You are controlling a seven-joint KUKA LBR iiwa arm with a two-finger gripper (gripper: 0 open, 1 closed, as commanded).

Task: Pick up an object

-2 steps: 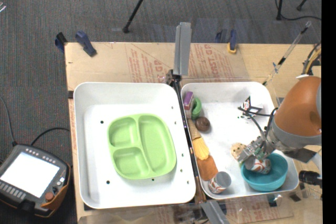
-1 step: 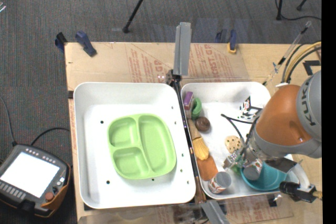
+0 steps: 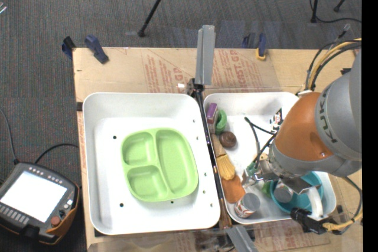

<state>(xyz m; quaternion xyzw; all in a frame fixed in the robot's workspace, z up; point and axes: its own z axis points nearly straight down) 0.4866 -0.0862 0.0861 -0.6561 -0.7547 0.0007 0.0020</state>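
Observation:
The arm's orange band [image 3: 301, 133] and grey wrist hang low over the right bin [image 3: 254, 104]. My gripper [image 3: 263, 177] reaches down among the objects at the bin's front, its tips hidden by the wrist and clutter. Around it lie a brown brush with a straw-coloured head [image 3: 227, 169], a small can [image 3: 248, 203] and a teal cup [image 3: 298, 198]. Further back along the bin's left wall are a dark brown ball [image 3: 228, 139], a green curved piece [image 3: 220, 121] and a purple block [image 3: 211, 110].
The left bin [image 3: 100, 127] holds a green three-compartment plate [image 3: 159, 163]. A grey post [image 3: 205, 56] stands behind the divider between the bins. Cables [image 3: 260, 130] loop across the right bin. A teach pendant [image 3: 35, 200] lies on the floor at the lower left.

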